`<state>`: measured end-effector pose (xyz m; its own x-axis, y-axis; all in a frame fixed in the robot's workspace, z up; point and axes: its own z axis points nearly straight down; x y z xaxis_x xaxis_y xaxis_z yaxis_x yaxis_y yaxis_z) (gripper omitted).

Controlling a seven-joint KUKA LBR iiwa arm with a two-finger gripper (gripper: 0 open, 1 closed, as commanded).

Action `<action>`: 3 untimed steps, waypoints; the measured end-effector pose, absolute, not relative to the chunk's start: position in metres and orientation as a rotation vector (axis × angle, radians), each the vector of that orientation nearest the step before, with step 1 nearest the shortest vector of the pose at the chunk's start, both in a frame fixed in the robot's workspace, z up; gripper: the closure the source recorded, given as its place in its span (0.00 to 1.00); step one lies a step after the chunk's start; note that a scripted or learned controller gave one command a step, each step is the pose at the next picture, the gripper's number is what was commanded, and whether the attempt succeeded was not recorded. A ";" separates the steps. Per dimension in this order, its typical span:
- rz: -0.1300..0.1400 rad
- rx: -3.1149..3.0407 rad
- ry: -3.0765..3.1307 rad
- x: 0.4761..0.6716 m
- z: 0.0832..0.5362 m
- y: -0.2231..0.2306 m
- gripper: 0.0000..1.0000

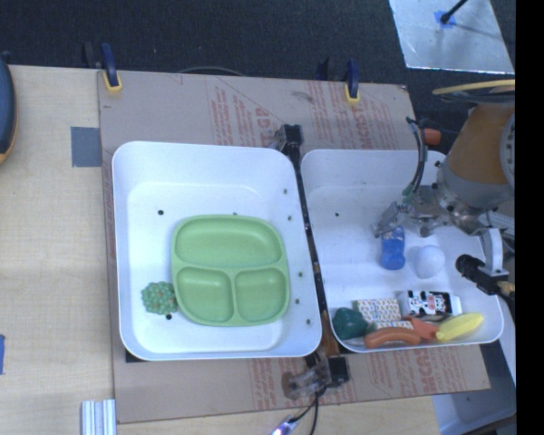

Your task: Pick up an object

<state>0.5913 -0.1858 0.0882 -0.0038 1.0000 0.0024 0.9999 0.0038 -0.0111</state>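
In the right bin [344, 184] a small blue object [393, 250] stands near the middle, with a white ball [429, 261] just to its right. My gripper [395, 222] reaches in from the right and sits directly above the blue object's top, close to it or touching it. Along the bin's front edge lie a dark green piece [349, 322], a patterned box [378, 310], an orange carrot-like piece [394, 337], a black-and-white box [428, 304] and a yellow banana [459, 326].
The left bin [136, 243] holds a light green divided plate [229, 269] and a small green bumpy object [159, 297] at the plate's left. A black clamp piece [291, 137] sits between the bins at the back. The arm's orange band [479, 148] hangs over the right bin's far right.
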 end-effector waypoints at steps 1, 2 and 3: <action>-0.005 -2.210 -2.235 0.659 0.093 -0.128 0.00; 0.001 -2.229 -2.226 0.648 0.171 -0.205 0.00; 0.012 -2.210 -2.219 0.606 0.087 -0.201 0.00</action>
<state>0.6064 -0.2010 0.0869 -0.0043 1.0000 0.0014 0.9999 0.0044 -0.0122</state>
